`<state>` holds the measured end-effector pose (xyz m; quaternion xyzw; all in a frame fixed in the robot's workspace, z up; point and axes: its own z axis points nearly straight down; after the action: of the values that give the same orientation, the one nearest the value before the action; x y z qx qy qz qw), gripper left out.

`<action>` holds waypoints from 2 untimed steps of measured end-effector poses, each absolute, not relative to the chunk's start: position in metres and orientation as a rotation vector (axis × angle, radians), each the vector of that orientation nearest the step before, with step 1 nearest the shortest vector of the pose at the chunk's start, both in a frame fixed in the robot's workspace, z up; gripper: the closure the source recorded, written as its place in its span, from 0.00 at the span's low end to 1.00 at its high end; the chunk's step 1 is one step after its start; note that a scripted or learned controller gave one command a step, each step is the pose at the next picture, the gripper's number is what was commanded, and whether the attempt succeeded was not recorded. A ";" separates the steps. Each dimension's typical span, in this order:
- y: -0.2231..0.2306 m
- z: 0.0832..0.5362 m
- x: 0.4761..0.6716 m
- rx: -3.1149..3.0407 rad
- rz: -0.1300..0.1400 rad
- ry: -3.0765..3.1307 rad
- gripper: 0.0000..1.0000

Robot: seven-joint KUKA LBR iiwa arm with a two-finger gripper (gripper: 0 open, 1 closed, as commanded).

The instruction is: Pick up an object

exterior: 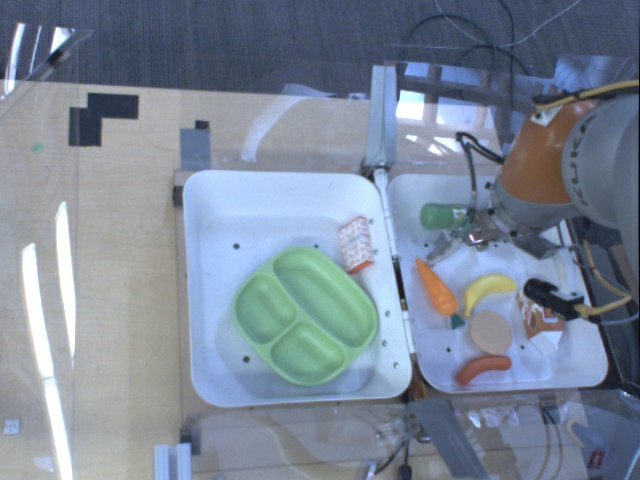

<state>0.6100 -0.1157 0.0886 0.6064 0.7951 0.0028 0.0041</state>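
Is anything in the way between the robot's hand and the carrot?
Nothing visible. The hand sits in the right bin beside the green object, and the carrot lies just below it with bare bin floor between.

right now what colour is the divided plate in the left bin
Light green, all three compartments alike; the plate shows plainly in the camera view.

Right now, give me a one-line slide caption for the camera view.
End effector low over the right bin beside a green object; carrot and banana lie nearby.
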 end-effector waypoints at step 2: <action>-0.103 0.090 0.510 2.002 0.015 2.403 0.00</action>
<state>0.5102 -0.1034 0.0901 0.6401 0.7682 0.0049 0.0067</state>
